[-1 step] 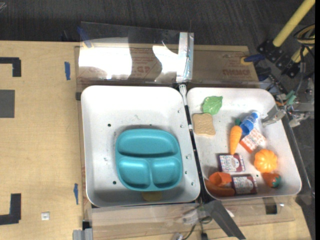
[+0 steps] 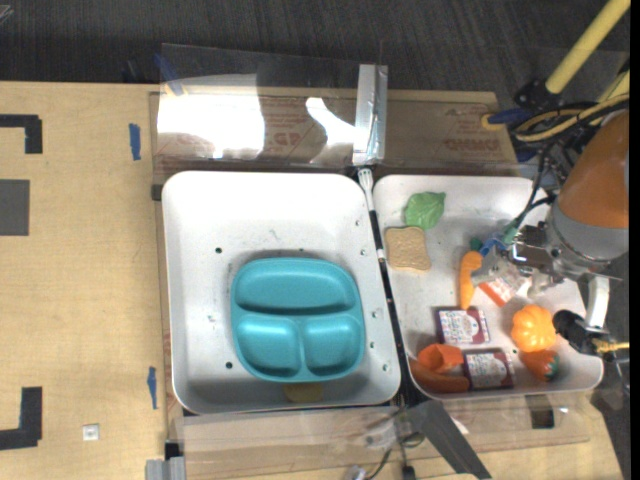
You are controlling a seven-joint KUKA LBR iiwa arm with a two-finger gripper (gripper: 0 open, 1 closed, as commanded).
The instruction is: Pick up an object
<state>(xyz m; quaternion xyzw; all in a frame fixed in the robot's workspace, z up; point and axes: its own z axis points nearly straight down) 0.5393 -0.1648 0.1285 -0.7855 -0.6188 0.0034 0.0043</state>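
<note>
Many toy foods are lying in the right bin (image 2: 520,190), and the claw (image 2: 512,268) is hanging over the middle near the carrot (image 2: 468,280), getting ready to drop lower and grab one; I cannot tell its state.

Two white bins (image 2: 190,208), one teal tray (image 2: 297,316).

Bright, even overhead light fills the scene, and strong white glare washes out the clear plastic sheet (image 2: 265,118) behind the two shallow white bins (image 2: 190,268). Shadows are soft and short; the picture is slightly soft throughout, darker along the top.
</note>
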